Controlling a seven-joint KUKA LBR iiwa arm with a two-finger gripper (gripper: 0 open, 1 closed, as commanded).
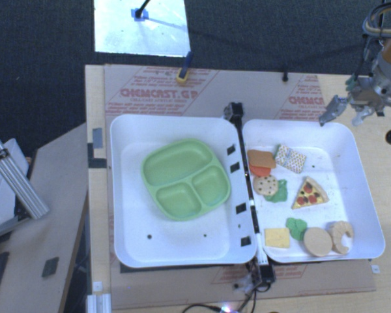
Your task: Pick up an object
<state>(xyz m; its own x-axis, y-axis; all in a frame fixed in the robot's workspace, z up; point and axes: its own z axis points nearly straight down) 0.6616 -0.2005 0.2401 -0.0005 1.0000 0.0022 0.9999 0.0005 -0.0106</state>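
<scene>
Under both bins (pixel 182 126), cardboard (pixel 159 90) reads "CHEMCAST GP".

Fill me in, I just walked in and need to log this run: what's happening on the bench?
The robot arm's gripper hangs above the far right corner of the right bin, holding nothing. Toy food lies untouched in that bin: a pizza slice, a cookie, a cheese square and others. The left bin holds a green divided tray. No pick has been made yet.
</scene>
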